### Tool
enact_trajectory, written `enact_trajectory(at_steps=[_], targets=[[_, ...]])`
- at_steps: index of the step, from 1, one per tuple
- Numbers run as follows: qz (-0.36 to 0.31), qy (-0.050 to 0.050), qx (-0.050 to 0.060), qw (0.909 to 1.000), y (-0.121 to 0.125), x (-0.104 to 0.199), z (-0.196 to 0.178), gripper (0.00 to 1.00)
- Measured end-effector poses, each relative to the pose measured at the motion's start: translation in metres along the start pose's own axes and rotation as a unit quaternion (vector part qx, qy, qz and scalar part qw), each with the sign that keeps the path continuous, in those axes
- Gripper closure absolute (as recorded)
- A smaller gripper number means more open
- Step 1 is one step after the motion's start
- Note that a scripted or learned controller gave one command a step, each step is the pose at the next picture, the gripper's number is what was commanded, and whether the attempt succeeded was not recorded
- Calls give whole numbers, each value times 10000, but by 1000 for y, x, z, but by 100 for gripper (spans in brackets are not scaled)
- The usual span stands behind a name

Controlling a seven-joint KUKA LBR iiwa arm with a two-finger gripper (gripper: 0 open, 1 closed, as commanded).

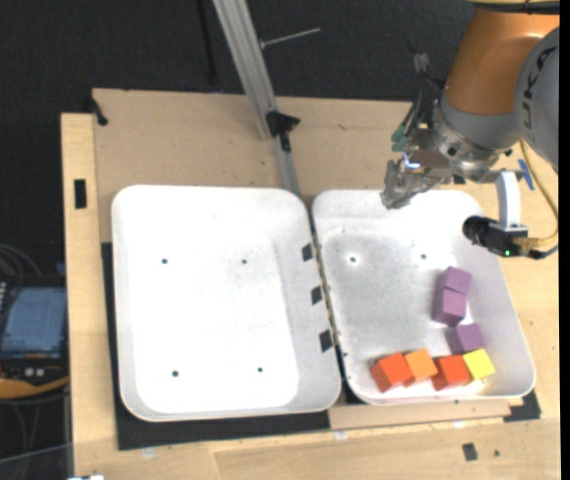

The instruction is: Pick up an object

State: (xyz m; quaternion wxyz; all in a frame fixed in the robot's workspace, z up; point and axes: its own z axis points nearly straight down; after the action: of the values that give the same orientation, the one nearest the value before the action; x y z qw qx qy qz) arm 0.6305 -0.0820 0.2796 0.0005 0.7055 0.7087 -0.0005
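Purple, orange and yellow blocks [453, 340] all sit well below the pincer [397, 190], can't tell its grip, so picking looks not started yet.

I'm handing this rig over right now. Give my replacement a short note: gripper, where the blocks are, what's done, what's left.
Gripper: over the far rim of the right bin, nothing seen between its fingers; open or shut unclear.
Blocks: all in the right bin's near-right corner: purple block, second purple, yellow, red-orange blocks along the near wall.
Done: no pick yet.
Left: descend, grasp a block, lift.
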Motion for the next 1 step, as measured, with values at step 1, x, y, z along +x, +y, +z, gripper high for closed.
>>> enact_trajectory(at_steps=[1], targets=[[-2, 3, 5, 10000, -4, 48, 6, 100]])
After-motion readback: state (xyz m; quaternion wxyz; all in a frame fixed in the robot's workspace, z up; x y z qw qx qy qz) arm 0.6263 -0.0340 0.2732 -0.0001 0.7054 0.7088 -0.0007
